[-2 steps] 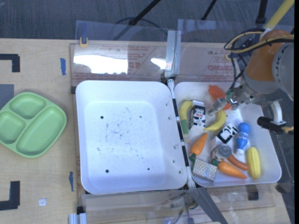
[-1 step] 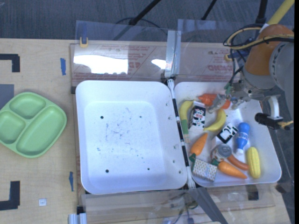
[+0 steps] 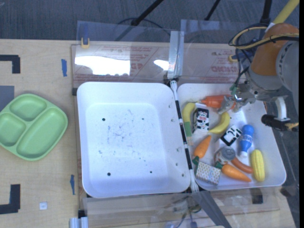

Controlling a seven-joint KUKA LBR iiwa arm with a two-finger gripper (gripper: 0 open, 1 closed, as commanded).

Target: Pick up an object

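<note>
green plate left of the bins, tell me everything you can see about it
The green plate is a pale green divided tray, seemingly matte plastic, with rounded corners and a raised rim. Ridges split it into three compartments: two smaller ones along its upper and left part and one long one along its lower right. It lies flat and right way up on the wooden bench, apart from the left bin, with its left edge cut by the picture's border. Only the bench touches it.
</note>
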